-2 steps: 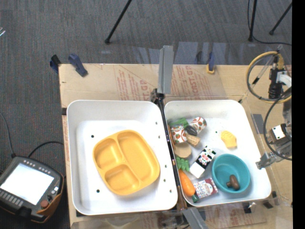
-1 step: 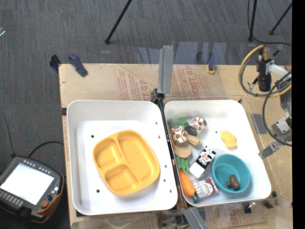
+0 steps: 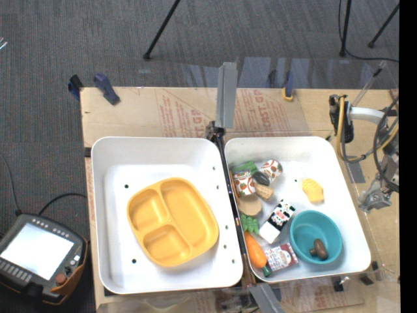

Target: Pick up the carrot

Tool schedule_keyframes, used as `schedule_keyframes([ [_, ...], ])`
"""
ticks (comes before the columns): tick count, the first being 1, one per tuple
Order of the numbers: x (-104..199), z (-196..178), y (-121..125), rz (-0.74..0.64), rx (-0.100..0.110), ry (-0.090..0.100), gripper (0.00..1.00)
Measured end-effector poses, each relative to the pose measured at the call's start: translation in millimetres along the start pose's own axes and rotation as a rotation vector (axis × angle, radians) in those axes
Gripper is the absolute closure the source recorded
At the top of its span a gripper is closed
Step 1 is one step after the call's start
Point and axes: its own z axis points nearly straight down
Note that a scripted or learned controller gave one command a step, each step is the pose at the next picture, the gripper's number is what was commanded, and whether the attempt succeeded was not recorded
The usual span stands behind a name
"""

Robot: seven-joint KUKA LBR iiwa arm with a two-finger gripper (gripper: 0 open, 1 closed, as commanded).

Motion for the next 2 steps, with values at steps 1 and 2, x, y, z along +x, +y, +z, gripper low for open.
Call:
schedule_keyframes([
  [1, -7, -46, 18, -0.272, 0.002, 0.001, 1.0],
  [2, -7, 3, 18, -0.34, 0.003, -0.003, 1.0],
])
